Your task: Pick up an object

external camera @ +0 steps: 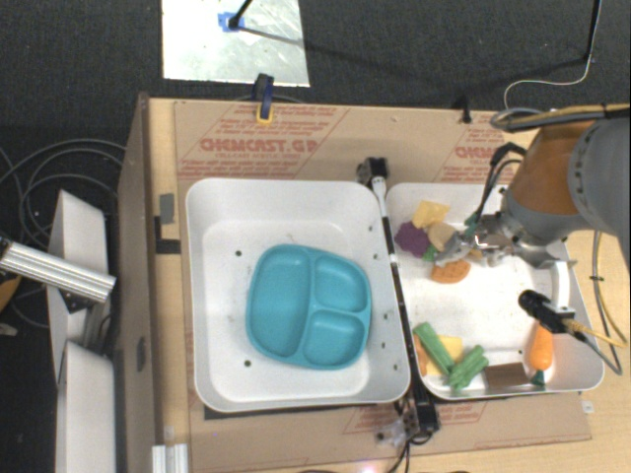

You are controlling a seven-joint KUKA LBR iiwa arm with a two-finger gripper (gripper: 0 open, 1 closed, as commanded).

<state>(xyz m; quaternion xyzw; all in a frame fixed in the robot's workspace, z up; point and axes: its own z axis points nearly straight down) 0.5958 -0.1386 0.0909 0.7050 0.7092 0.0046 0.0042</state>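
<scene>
We lower the claw (455,252) just beside the purple toy (411,237), over the orange disc (452,272), to reach the clustered pieces; we cannot tell its grip state.

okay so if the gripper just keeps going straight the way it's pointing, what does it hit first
Probably the orange round piece just under the gripper, which points left and down into the right bin. Depth is unclear; the purple item lies just beyond.
</scene>
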